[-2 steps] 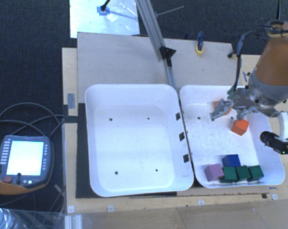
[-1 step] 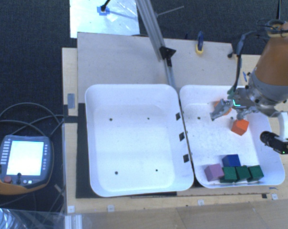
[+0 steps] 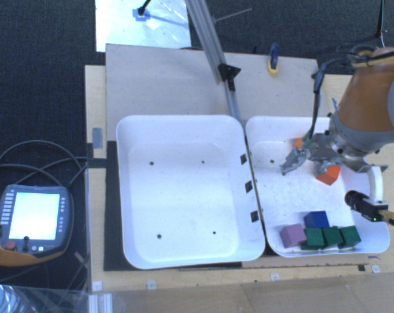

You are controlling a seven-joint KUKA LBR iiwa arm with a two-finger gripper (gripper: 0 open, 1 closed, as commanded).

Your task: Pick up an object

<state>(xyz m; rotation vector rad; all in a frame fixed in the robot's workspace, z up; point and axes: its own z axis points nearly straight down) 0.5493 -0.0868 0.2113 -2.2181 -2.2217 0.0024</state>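
My gripper (image 3: 293,160) hangs over the upper middle of the right bin (image 3: 272,204), pointing left, below the grey and orange arm (image 3: 370,100). An orange block (image 3: 328,174) lies just right of it, partly under the wrist. A small orange piece (image 3: 297,143) peeks out at the gripper's upper edge; whether it is held is unclear. Along the bin's front edge sit a pink block (image 3: 291,235), a blue block (image 3: 316,219) and three green blocks (image 3: 331,236), well apart from the gripper.
The left bin (image 3: 128,175) stands beside the right one, the two rims meeting at a wall with black clips (image 3: 249,186). A slanted metal pole (image 3: 210,38) crosses the back. A teach pendant (image 3: 30,223) lies off the bench at left.
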